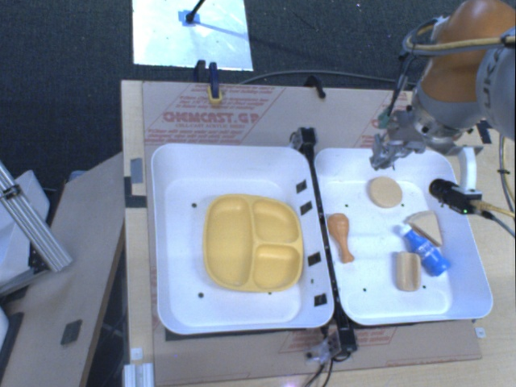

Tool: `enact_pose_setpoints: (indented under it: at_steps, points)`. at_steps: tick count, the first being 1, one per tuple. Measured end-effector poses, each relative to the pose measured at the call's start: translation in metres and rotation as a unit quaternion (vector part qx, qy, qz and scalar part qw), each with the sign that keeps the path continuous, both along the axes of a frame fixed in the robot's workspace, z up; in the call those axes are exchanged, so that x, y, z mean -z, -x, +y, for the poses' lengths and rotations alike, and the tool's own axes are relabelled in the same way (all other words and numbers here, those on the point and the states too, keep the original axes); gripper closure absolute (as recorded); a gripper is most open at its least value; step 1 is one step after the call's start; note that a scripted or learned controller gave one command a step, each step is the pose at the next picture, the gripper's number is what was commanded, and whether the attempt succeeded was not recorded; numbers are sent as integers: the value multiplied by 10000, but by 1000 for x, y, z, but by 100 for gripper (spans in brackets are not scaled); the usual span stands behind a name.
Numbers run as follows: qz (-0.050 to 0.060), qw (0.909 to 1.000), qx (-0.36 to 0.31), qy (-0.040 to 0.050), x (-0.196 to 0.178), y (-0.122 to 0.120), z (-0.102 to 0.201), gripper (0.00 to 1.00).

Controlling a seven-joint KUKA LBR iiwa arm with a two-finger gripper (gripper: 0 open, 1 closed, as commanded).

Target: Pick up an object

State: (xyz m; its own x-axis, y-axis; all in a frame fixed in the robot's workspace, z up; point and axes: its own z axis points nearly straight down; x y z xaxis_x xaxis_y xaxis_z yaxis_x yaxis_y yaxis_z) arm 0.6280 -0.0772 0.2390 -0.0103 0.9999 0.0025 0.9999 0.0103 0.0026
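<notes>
A: White bins, two, side by side on the worktop (97, 240). Left bin (173, 184) carries a yellow divided tray (251, 242). Right bin (463, 293) has the loose stuff.

B: List it, fast.

A: Round tan disc (386, 192) near the bin's 12 o'clock. Orange drumstick-shaped piece (341, 236) at 9. Tan wedge (426, 226) at 3, blue bottle-like item (425, 251) touching its lower edge, tan block (407, 270) just beside the bottle, toward 5.

B: Gripper?

A: Gripper (385, 158) hangs over the back of the right bin, arm coming in from 3 o'clock. Fingers point down, look close together, nothing between them. Too small to say whether they're fully pressed shut, so I cannot tell.

B: Target?

A: Task names none. My guess is the disc: it's nearest, lying just toward 6 o'clock from the fingers, apart from them, not touching.

B: Long axis?

A: None for the disc, it's round, so wrist angle shouldn't matter much. Drumstick runs roughly 12 to 6, tilted a little toward 5. Block stands about 12 to 6.

B: What does the move turn on?

A: A short shift toward 6, then down. Disc looks flat, so the pinch may slip off it.

B: Progress?

A: Nothing lifted yet, by the look of it.
</notes>
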Motion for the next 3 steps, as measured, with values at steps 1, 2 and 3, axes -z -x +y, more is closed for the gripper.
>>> enact_pose_setpoints:
  at_steps: [1, 2, 3]
  points:
    - [7, 10000, 3, 0, 13, 7, 55, 100]
    - [1, 10000, -1, -1, 2, 10, 108, 100]
    - [12, 10000, 6, 2, 10, 22, 153, 100]
